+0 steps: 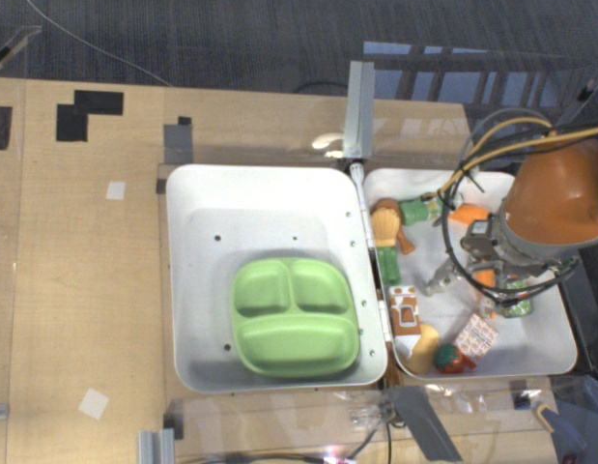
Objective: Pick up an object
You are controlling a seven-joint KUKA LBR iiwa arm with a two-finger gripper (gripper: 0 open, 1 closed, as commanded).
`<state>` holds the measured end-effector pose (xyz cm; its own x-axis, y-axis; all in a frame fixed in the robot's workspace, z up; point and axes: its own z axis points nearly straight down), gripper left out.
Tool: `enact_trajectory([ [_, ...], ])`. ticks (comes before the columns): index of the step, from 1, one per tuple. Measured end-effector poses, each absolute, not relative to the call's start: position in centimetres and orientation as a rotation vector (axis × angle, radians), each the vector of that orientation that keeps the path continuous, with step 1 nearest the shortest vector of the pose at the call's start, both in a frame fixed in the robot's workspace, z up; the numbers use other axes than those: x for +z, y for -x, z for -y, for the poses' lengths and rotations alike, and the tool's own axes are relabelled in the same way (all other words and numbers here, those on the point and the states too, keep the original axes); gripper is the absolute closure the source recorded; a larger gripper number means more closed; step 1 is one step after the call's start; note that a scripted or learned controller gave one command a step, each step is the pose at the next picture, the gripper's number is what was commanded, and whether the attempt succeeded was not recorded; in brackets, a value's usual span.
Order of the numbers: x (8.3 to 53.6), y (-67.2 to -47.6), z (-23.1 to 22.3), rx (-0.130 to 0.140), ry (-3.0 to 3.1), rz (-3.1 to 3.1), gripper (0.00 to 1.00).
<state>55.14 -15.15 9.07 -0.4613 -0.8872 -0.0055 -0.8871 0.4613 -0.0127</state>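
Bench point(76, 288): wood-coloured, two shallow white bins side by side on it. Both sit within the arm's reach from the right, presumably so a program can work either one.

Left bin point(197, 220): well to the left of the gripper. It holds one thing, a green divided plate point(296, 315), lying flat, open side up, toward the near side of the bin. Nothing else is stacked on it.

Right bin point(559, 351): the working bin. The arm point(559, 196), with its orange band, hangs over the bin's right half and covers much of that side. Cables loop above the wrist.

Gripper point(492, 283): low inside the right bin, below the orange band. Whether it is released or clenched cannot be told; the wrist hides that part. Nothing can be seen held.

Candidate objects, all loose in the right bin, scattered, likely so that grasps vary:
- green block point(415, 211), up and left of the gripper, near the far wall.
- tan wooden figure point(384, 222), left, against the dividing wall.
- orange piece point(467, 215), just above the gripper.
- orange-and-white carton point(406, 311), left and nearer.
- patterned packet point(475, 336), just below the gripper, the closest thing to it.
- yellow and red-green fruit point(439, 353), below left, by the near wall.

Judgement: pick not yet made; the packet or something under the wrist is the likely target.
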Motion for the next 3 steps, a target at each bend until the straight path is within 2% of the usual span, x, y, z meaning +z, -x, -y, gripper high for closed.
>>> enact_trajectory([
  [1, 9.0, -60.8, 10.0, -0.012, 1.894, -2.487, 0.0],
  [2, 10.5, -61.2, 9.7, -0.018, 1.881, -2.481, 1.0],
  [3, 23.3, -63.3, 10.6, -0.019, 2.085, -2.332, 1.0],
])
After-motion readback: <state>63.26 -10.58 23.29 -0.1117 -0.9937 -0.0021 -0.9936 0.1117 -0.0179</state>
